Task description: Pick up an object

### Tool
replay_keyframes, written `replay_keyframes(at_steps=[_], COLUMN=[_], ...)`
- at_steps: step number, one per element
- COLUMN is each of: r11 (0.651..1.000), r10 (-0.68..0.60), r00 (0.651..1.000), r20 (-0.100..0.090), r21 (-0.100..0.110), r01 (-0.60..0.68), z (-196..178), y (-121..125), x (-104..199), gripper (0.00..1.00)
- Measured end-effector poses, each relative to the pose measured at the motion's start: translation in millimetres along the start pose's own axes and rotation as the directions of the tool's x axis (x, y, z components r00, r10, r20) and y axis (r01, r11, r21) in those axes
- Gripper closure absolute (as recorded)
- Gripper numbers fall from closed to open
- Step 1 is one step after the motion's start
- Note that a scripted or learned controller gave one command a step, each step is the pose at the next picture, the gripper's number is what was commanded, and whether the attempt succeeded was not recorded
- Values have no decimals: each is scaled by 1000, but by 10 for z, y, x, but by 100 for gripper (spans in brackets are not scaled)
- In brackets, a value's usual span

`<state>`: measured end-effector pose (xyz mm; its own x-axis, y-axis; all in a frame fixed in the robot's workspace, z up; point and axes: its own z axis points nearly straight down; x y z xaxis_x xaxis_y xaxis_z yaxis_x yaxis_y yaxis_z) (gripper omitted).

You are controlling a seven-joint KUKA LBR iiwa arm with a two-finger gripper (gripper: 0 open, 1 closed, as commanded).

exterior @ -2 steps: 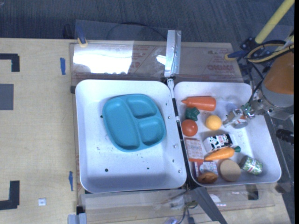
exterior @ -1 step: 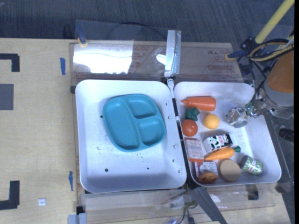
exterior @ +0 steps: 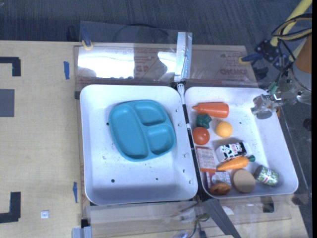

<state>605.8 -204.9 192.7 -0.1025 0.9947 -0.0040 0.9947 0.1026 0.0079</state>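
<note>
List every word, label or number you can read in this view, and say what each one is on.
None can be read with certainty.
Clear panel behind the bins: faint reddish print, too blurred to read.
Clear panel on the right: reddish lettering, blurred.
Flat packet in the right bin: red and white label, too small.
Cow-patterned carton: no legible text.
Green can: label too small.

red print on clear panel (exterior: 148, 63), unreadable

toy foods (exterior: 225, 155) jumbled, right bin (exterior: 277, 148)
</note>
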Motion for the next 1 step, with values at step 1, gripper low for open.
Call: replay_keyframes(at_steps=[1], r11=[999], r10=[53], r00=[999], r20=[-4], r21=[1], r01=[-53], z=[-358], y=[113], x=[804], gripper=[100])
